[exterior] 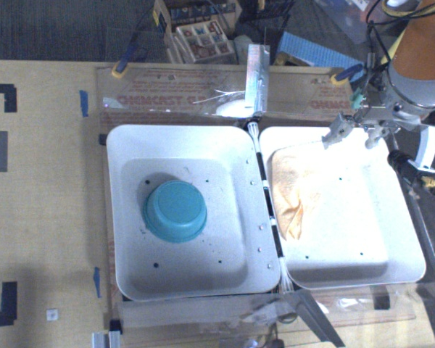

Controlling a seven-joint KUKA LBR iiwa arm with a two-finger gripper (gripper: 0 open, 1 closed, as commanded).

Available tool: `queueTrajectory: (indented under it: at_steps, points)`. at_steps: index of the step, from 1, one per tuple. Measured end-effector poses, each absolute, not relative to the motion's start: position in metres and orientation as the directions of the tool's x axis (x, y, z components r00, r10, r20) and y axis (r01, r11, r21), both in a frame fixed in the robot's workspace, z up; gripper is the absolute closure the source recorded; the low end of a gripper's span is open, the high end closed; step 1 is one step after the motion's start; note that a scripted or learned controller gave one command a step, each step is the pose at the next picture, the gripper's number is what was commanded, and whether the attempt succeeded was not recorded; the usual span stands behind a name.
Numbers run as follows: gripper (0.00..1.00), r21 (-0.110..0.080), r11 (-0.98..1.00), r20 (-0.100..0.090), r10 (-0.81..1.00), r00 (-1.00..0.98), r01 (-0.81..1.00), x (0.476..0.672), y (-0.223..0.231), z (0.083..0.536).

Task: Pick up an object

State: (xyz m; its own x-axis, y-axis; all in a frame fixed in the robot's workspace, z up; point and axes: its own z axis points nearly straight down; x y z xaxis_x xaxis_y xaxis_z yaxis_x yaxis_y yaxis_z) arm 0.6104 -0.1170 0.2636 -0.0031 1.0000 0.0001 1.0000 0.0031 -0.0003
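camera view: teal bowl (175,209) sits upside down in the left bin (123,158), roughly mid-floor, well apart from the divider between bins. right bin (391,216) holds a tan cloth (293,194) bunched against its left wall, just beside that divider. gripper (354,132) hangs over the right bin's far rim, well apart from the bowl; fingers look spread apart, nothing between them, though glare makes this a bit unsure. arm's orange band (420,46) above it.

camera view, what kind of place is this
Probably a robot lab or test bench, not a home. Two white bins, left and right, sit on a taped wooden bench, the arm's gripper reaches in, and cables and clutter lie behind.
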Motion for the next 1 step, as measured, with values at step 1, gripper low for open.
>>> queueTrajectory:
  at_steps: [1]
  points:
    - [0.0, -0.002, -0.133, 0.0, 0.991, 0.133, 0.991, 0.5029, -0.0821, 0.1841]
